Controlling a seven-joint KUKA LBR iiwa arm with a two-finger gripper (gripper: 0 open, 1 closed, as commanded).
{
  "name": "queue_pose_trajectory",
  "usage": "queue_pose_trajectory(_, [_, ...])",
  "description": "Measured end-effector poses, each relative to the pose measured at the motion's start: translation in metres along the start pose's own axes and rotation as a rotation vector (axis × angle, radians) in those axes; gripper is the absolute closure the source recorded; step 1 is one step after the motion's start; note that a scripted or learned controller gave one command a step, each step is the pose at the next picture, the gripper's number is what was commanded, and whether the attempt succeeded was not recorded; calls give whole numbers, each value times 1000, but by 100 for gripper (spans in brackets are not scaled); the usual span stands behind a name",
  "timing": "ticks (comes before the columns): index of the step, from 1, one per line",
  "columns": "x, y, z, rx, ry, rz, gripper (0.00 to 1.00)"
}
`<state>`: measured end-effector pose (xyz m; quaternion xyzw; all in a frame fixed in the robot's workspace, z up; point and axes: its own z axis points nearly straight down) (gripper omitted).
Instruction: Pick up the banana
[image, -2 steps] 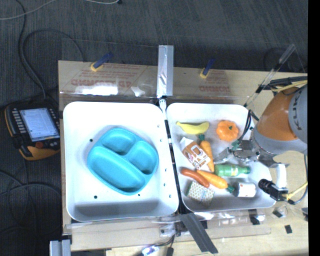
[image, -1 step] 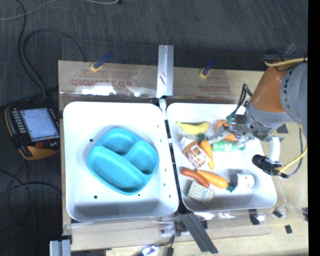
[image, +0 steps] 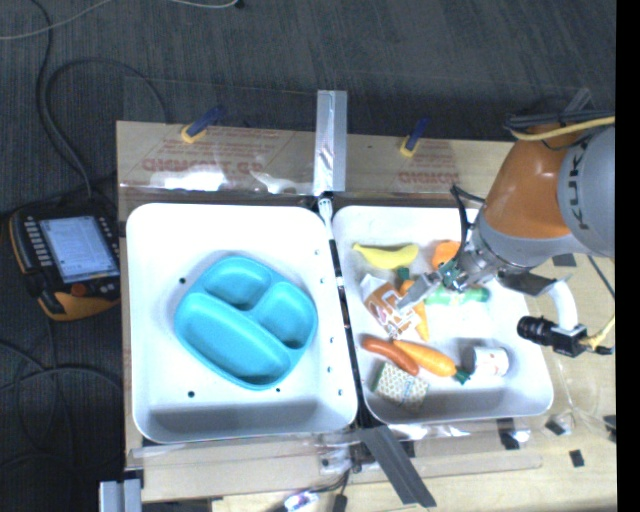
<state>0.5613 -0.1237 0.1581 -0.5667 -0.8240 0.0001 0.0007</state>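
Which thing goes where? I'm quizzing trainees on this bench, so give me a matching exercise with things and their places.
Things:
1. banana
2. blue divided plate
3. carrot
4. gripper

Places:
A. left bin
B. right bin, near its front edge
C. right bin, near its back edge
D. over the middle of the right bin

Pairs: 1-C, 2-A, 3-B, 4-D

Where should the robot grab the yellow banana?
Probably around the middle of the banana, coming straight down from above. It lies flat and lengthwise near the back of the right bin, so its narrow width fits between fingers set across it. The gripper sits just to its right, over the other toys.
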Motion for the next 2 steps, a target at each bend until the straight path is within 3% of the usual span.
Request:
queue_pose_trajectory(1, [-41,58,-3,-1,-1,-29,0])
queue_pose_trajectory(2, [-11,77,68,-8,-10,-173,0])
